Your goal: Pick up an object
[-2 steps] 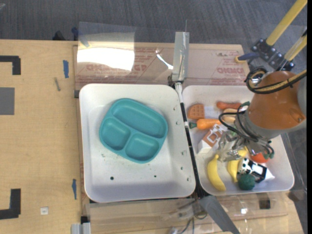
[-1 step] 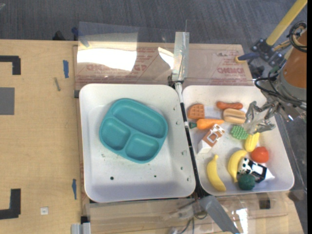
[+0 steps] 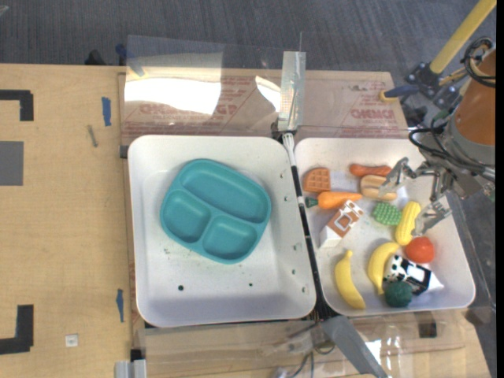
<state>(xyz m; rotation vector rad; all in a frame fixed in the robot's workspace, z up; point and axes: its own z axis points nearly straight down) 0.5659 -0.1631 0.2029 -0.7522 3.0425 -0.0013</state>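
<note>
Teal divided plate [image 3: 215, 209] sits alone in the left bin [image 3: 150, 290]. Over the right bin [image 3: 461, 286], the gripper [image 3: 416, 189] hangs with its fingers spread apart, nothing between them, just above a yellow corn cob [image 3: 407, 221]. Nearby lie a green piece [image 3: 386, 213], hot dog [image 3: 373, 184], carrot [image 3: 337, 200], waffle [image 3: 316, 180], two bananas [image 3: 347, 279] and a tomato [image 3: 421, 250].

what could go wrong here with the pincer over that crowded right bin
1. The pincer hangs open over tightly packed toys: the corn cob, green piece and hot dog lie close together, so closing may catch two or nudge one aside.
2. The corn cob is slim and rounded; it may slip out.
3. The tomato sits near the right bin's wall, leaving little room for fingers.
</note>
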